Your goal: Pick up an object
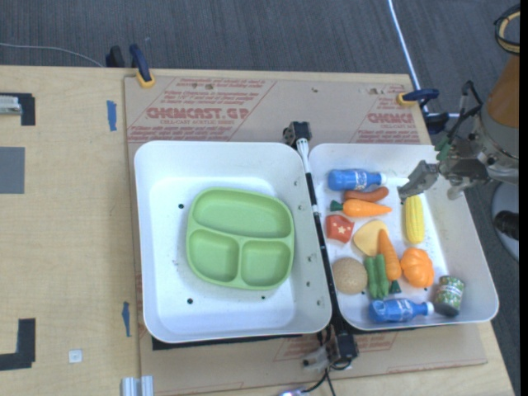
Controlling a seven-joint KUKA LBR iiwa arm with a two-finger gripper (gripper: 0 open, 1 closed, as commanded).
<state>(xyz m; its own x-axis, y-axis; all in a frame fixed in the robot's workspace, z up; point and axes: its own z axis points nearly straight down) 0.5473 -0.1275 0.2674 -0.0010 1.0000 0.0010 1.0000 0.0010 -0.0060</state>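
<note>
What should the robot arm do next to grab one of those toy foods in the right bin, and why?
Probably lower a little, straight toward the corn cob. The gripper hangs over the upper right part of the right bin, just above the cob's top end, with nothing between its fingers. The cob lies a bit apart from the crowded carrot and the other toys, so it looks like the easiest thing to reach.

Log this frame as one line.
phase: approach | end effector: above right bin, near corn | held: nothing seen | plate: left bin

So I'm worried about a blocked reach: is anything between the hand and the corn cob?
Nothing visible. The hand hovers up and right of the corn cob, with only bare bin floor between them.
</note>
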